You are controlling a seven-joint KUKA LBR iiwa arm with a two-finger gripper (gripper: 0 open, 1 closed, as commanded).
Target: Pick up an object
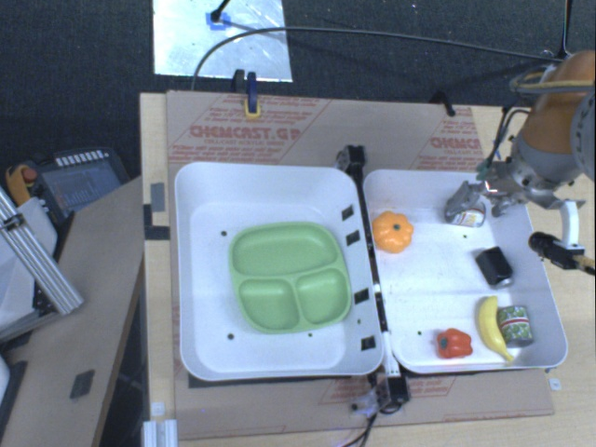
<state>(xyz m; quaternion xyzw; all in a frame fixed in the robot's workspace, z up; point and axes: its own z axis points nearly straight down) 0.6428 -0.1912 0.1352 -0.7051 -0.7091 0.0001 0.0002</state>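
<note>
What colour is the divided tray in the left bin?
The divided tray is light green, as the camera view shows it in the left bin.

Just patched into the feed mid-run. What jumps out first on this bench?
The green divided plate sits alone in the middle of the left bin. The right bin holds the clutter: an orange pumpkin near the divider, a black block, and a red pepper, banana and small can along the front. The gripper hangs over that bin's far right corner.
</note>
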